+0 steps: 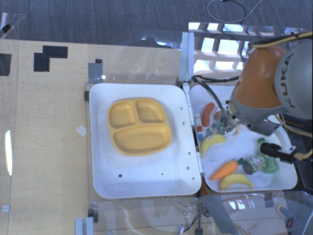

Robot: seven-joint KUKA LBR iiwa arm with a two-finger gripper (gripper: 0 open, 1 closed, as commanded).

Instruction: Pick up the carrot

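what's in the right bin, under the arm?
Visible in the shallow white right bin: orange carrot, two yellow bananas, red sausage-shaped piece, green-labelled bottle. The grey and orange arm covers the bin's upper right; anything beneath is hidden.

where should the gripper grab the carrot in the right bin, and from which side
Probably across the thick orange middle of the carrot, coming straight down from above. It lies flat and slanted, green top beside the small bottle, a banana just below, so the sides are crowded.
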